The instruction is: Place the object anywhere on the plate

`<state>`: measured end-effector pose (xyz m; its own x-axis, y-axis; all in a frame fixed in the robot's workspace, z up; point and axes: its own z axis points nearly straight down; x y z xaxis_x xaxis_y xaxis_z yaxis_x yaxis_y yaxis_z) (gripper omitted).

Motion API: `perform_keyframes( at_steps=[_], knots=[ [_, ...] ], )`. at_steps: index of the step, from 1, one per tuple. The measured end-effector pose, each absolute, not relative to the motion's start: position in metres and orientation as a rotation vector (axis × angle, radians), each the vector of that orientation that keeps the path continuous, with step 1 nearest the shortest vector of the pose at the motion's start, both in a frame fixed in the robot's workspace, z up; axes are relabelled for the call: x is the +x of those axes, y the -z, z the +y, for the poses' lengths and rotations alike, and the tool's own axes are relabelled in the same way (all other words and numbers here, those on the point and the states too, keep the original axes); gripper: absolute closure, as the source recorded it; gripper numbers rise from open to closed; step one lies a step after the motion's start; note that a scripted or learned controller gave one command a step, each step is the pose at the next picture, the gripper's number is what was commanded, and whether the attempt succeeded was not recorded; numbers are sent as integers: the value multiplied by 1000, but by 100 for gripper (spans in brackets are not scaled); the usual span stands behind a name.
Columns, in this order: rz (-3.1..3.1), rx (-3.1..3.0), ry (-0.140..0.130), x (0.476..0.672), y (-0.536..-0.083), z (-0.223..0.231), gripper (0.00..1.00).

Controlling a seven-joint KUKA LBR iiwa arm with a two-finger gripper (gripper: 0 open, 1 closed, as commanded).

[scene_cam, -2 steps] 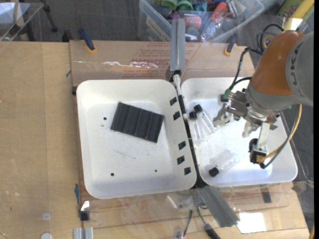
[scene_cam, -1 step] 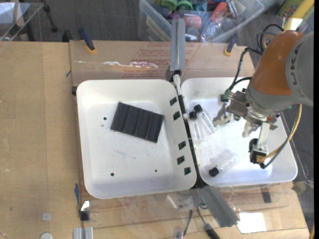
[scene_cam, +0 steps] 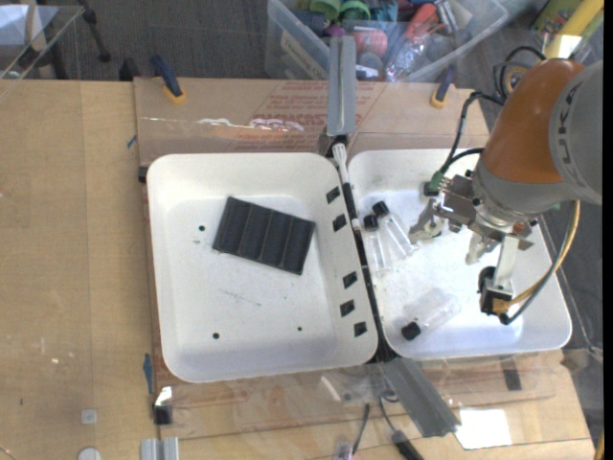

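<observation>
Camera view, contents listed from the task's items outward. Objects: three clear plastic vials with black caps, all in the right bin [scene_cam: 551,329]. Two vials [scene_cam: 387,239] lie side by side near the bin's left wall, caps toward the far side; a third vial [scene_cam: 427,312] lies apart, nearer the front edge, cap pointing to the front left. Plate: a dark ribbed rectangular plate [scene_cam: 263,235], lying flat and slightly askew in the left bin [scene_cam: 182,343], nothing resting on it. Claw [scene_cam: 452,237]: over the right bin, just to the right of the paired vials, its two metal fingers spread apart, nothing between them; contact with the bin floor cannot be judged. Arm: grey with an orange band [scene_cam: 536,123], entering from the right, cables looping down beside the wrist. Surroundings: a divider with black clips between the bins; wooden worktop [scene_cam: 67,257]; a clear tub of coloured items [scene_cam: 383,12] at the far edge.
</observation>
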<state>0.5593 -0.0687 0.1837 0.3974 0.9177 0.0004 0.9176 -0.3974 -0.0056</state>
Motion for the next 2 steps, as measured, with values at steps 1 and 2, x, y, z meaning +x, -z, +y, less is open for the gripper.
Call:
perform_keyframes(
  at_steps=[1,2],
  knots=[
    [-1722,-2622,-4,559,-184,-69,0],
    [-1951,-2456,-4,537,-215,-74,0]
  ],
)
